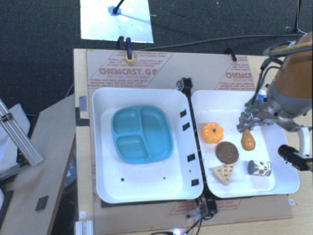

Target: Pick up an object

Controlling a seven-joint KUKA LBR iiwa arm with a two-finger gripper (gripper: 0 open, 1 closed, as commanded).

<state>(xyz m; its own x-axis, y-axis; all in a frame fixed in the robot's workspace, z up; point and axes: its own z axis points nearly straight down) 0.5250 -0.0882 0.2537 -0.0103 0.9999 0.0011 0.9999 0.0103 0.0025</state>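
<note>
In the right bin (pixel 244 102) lie an orange pumpkin (pixel 212 132), a round brown patty (pixel 227 152), a pale waffle wedge (pixel 223 174), a small can on its side (pixel 259 168) and an orange-brown pear-shaped piece (pixel 248 141). My gripper (pixel 248 121) hangs over the right bin's upper right part, right above the top end of the pear-shaped piece. Whether it touches that piece is not clear from this angle. Nothing is visibly held.
The left bin (pixel 105 170) holds a blue divided plate (pixel 142 133). A black-clipped divider (pixel 191 136) separates the two bins. The grey and orange arm (pixel 293 77) covers the right bin's far right corner.
</note>
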